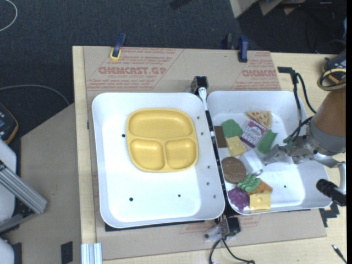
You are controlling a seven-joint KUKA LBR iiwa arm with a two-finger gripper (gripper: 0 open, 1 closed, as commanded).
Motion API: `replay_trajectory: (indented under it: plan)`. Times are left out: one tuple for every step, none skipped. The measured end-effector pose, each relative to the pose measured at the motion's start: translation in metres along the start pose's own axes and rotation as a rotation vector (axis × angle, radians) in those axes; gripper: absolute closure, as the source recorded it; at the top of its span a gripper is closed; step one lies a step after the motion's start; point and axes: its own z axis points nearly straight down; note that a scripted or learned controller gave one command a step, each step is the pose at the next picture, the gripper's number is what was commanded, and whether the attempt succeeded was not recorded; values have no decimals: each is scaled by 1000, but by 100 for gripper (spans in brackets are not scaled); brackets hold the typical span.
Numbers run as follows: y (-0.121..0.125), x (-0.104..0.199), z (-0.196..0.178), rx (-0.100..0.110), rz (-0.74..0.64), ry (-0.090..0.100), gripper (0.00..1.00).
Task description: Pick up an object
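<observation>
Overhead, the gripper (268,157) hung low in the right bin (286,99); its opening could not be told. Toy food pieces (245,161) lay just beside it: probably light, stiff plastic, best pinched across narrow edges.

Light even and fairly bright, diffuse, seemingly from overhead. Left bin (110,164) and right bin (286,197) read near pure white, close to washed out, with a soft sheen on the floor of the left one. Yellow tray (162,139) shows gentle highlights along its ridges and faint shadow in its compartments. Shadows under the toy food (245,158) short and soft. Dark carpet (55,21) underexposed, little detail. Overall slightly soft and low in resolution; arm (330,122) at right edge blurred.
</observation>
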Motion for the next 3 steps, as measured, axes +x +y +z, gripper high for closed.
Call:
replay_trajectory:
  plan:
    - [0,0,-9,-1,2,-1,100]
    - [-2,7,-68,-5,-1,-1,100]
    - [0,7,-121,-6,-1,-2,100]
